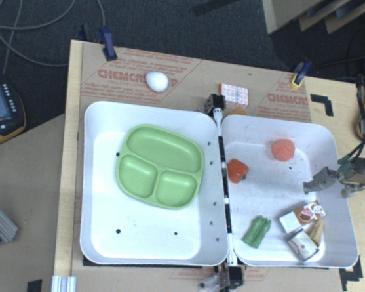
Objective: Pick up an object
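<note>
The right bin [262,139] holds several small objects. A salmon-red ball [283,149] lies near its far side. By the left wall rests a red pepper-shaped piece [237,171]. Toward the front lies a green ridged piece [256,230]. In the front right corner are white and brown packets [302,222] and a small carton [304,245]. My gripper [318,182] hangs at the bin's right rim, low and dark grey, to the right of the ball and above the packets. Nothing shows in its grasp.
The left bin [94,217] bears a green divided plate [160,167]. On the cardboard behind the bins sit a white egg [156,80] and a patterned block [234,94]. Blue clamps [107,42] hold the board's far edge. Cables run at the right by my arm.
</note>
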Robot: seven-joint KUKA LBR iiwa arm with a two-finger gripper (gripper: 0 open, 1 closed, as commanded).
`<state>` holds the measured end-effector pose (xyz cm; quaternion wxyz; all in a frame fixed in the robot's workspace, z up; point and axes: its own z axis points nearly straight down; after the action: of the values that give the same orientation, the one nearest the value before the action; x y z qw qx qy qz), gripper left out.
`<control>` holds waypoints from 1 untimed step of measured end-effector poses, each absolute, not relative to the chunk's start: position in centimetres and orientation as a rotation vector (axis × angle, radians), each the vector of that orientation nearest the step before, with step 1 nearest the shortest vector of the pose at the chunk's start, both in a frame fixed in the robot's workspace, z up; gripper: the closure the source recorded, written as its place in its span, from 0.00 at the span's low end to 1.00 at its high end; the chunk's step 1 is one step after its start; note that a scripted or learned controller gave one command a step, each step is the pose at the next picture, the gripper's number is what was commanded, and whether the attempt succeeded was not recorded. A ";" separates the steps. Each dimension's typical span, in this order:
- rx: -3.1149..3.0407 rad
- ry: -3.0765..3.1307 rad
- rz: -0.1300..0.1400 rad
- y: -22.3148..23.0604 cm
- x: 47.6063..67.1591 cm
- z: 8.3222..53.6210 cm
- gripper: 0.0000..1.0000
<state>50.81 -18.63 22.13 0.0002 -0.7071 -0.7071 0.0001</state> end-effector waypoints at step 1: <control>-2.219 -2.223 -0.001 -9.4 49.6 8.4 0.00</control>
<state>49.64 -9.44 8.44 0.0001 -0.7065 -0.7077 -0.0004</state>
